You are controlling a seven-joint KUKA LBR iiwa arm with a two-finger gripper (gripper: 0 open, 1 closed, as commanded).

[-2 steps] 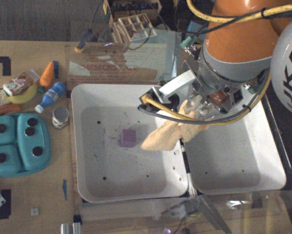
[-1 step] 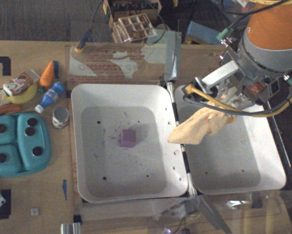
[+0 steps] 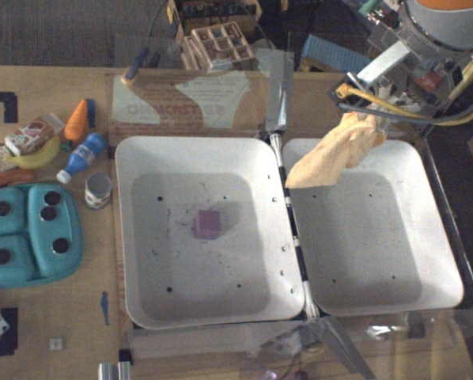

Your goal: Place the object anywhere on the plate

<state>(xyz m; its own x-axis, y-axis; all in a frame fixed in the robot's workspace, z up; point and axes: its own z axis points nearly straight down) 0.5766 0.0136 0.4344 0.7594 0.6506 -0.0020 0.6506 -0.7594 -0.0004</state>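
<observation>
Bench's right bin (image 3: 426, 283): yellow cloth (image 3: 335, 153) hangs from arm (image 3: 446, 10) above.

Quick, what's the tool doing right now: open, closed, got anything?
Tool: closed on the floppy yellow cloth, which hangs from it above the right white bin.

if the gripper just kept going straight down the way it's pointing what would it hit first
Most likely the floor of the right bin, near its far edge. The gripper hangs over that corner with a tan cloth dangling from it, so the cloth would touch down first. Depth is hard to judge from this slanted view.
</observation>
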